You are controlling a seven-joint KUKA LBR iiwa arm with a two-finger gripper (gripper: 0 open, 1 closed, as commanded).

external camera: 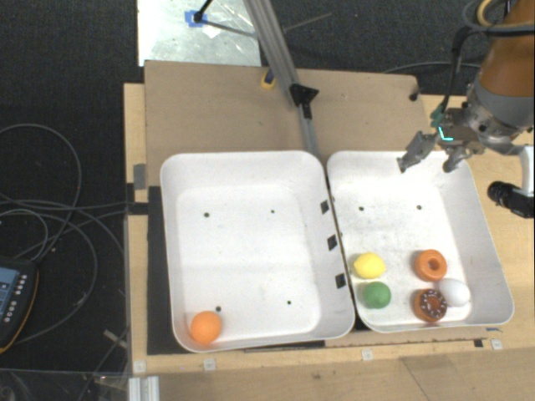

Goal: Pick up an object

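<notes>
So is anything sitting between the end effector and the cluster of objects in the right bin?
Nothing visible does. The end effector is over the far end of the right bin, and bare bin floor lies between it and the yellow ball, green ball, orange ring, chocolate donut and white ball at the near end.

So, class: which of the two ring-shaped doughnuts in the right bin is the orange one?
The orange doughnut, farther back; the brown doughnut sits nearer the front rim.

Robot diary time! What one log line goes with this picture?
gripper: open, holding nothing, over right bin's far edge | right bin: yellow ball, green ball | left bin: orange ball
</notes>
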